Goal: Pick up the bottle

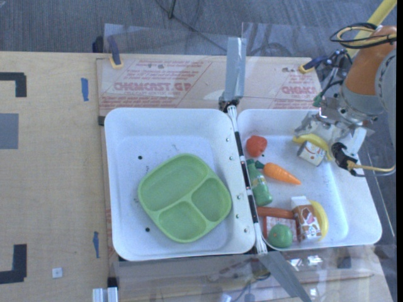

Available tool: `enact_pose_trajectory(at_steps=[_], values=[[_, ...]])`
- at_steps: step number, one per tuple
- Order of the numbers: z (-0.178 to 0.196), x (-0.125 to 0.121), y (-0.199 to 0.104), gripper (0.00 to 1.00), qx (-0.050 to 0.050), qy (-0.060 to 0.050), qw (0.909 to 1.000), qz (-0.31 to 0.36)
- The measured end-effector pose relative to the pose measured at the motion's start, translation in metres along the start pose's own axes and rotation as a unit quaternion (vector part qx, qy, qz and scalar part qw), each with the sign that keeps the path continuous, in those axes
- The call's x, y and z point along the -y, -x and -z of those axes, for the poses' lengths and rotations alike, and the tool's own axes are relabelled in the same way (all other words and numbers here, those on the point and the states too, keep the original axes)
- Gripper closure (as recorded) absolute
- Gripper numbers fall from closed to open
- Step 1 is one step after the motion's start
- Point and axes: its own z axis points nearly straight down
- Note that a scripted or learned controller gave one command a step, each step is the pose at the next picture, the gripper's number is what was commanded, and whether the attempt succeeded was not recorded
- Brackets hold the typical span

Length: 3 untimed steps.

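The pincer (318, 140) hung over the far right part of the right bin (365, 228), and whether it stood open or closed could not be told from above, since the wrist hid its tips. Directly under it, touching or nearly so, sat a small white carton (310, 152) with a yellow banana (313, 141) lying against it. The bottle (259, 182), green and lying on its side, was well to the left of the pincer and somewhat nearer the camera, pressed along the wall that divides the two bins. Between pincer and bottle lay an orange carrot (281, 173), with a red tomato (255, 145) just beyond the bottle's far end.

The plain risk was that the pincer would close where it hung and lift the carton or banana instead. A reach toward the bottle looked awkward too: the dividing wall left little room for a finger on that side, and the carrot could be knocked or caught along the way. A round bottle lying flat might also roll out of a shallow grip
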Motion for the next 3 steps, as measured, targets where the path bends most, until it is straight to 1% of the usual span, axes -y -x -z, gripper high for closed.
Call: enact_pose_trajectory(at_steps=[1,2,3], values=[[-0.02,-0.002,-0.014,0.0,0.0,0.0,0.9993,0.036],[0.087,0.0,0.005,0.0,0.0,0.001,0.9872,-0.16],[0.073,0.031,0.011,0.0,0.0,-0.001,0.9998,-0.021]])
